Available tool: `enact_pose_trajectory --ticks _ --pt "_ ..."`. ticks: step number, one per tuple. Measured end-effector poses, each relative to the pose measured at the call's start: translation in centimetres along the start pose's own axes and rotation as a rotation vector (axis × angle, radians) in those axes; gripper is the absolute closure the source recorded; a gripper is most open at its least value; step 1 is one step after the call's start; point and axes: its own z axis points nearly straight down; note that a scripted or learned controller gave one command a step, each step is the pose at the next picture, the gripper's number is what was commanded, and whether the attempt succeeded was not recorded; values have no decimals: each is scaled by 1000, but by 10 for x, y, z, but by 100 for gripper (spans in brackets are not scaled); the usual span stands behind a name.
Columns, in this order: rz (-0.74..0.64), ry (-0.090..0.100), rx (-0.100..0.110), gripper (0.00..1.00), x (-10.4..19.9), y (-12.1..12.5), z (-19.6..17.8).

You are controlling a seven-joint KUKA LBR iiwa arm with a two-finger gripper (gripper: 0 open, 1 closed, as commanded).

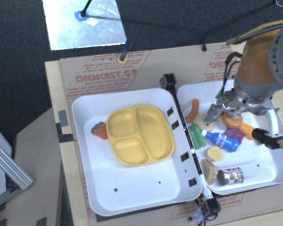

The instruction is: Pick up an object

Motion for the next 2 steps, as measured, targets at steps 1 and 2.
enact_pose_trajectory --ticks 1,2 --pt "2 -4 -12 0 -2 3 21" --pt "0 -4 -13 100 -1 3 12"
